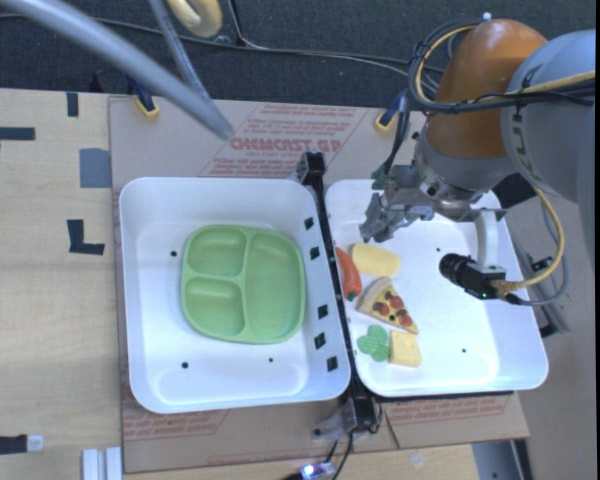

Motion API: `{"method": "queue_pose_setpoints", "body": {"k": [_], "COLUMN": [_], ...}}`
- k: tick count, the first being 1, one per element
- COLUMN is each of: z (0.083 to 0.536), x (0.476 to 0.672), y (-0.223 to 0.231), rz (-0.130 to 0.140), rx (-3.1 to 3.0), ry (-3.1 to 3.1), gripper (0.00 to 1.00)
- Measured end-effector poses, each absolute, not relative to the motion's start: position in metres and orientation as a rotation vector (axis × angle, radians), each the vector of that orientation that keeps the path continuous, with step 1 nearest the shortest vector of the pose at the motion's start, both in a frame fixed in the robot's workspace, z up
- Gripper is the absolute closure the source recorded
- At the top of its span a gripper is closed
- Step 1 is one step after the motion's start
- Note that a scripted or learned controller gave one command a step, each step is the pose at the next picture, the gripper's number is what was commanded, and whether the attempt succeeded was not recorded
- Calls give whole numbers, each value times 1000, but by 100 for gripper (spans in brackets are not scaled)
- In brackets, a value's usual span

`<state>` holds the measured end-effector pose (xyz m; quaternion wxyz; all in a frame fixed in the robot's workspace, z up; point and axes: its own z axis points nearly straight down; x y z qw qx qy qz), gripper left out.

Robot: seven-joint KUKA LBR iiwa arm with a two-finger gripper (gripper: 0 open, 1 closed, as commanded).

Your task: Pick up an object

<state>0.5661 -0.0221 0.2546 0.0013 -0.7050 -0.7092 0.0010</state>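
Gripper (378, 230) above yellow toy (376, 260) in right bin (500, 363).
Jaw state cannot be told; nearby carrot (348, 272) and pizza slice (386, 305) could cause a miss.

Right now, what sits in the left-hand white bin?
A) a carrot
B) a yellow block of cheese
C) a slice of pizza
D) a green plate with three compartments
D: the green divided plate lies alone in the left bin, while the pizza slice, carrot and other toy foods lie in the right bin.
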Motion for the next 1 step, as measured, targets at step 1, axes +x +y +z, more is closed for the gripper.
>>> {"method": "queue_pose_setpoints", "body": {"k": [1], "z": [237], "x": [580], "y": [35], "rz": [3], "rx": [-2215], "ry": [-2227], "gripper": [100]}}
